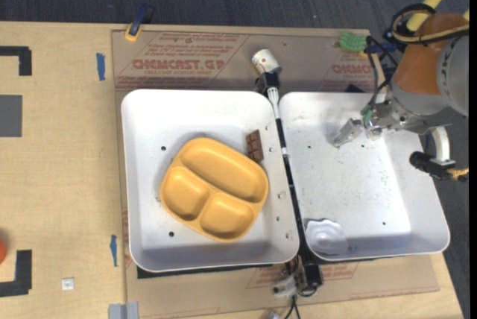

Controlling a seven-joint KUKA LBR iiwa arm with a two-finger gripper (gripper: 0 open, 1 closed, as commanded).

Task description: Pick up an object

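Yellow tray [215,188] lies in left bin [141,124] on wooden bench [59,161].

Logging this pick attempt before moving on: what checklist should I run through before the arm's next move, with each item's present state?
1. Target in a bin: yellow divided tray in the left bin. Ok.
2. Other pickable things: brown block beside the tray, clear lid in the right bin. Ok.
3. Pincer over a target: above bare floor of the right bin. Not ok.
4. Pincer holding anything: nothing seen in it. Ok.
5. Pincer opening: cannot tell.
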